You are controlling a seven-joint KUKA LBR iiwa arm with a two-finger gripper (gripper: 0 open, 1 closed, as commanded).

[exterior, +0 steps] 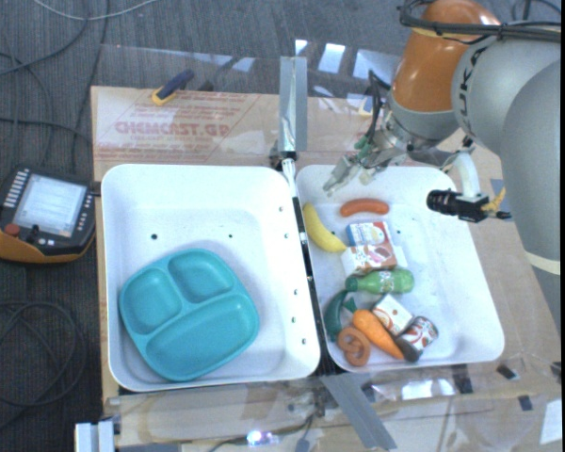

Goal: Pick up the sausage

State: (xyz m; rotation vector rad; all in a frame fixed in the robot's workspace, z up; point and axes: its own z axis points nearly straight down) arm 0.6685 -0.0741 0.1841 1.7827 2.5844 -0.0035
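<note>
The sausage, small and orange-red, lies flat near the back of the right bin. It sits just behind a small carton and to the right of a banana. My gripper hangs over the back left corner of that bin, a little up and to the left of the sausage and apart from it. Its fingers point down and left, look open, and have nothing between them.
More food fills the front of the right bin: a green vegetable, a carrot, a can and a curled sausage-like piece. A teal divided tray lies in the left bin. A control pendant rests off the bench at left.
</note>
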